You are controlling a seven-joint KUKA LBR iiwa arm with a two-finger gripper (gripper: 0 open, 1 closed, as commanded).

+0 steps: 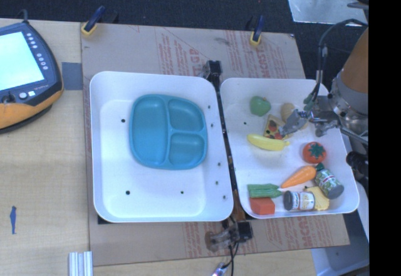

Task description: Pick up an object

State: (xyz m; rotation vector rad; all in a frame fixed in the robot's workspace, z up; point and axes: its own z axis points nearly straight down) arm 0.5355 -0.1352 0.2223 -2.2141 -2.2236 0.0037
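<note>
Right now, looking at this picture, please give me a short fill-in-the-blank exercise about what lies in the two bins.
1. The blue divided plate lies in the ____ bin.
2. The yellow banana lies in the ____ bin.
3. The tomato is ____ in colour.
4. The gripper is above the ____ bin.

Missing words: left; right; red; right

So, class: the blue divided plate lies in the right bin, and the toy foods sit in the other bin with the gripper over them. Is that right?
Not quite. The camera view shows the blue divided plate in the left bin, not the right. The toy foods, such as the banana and carrot, sit in the right bin with the gripper over them.
</note>
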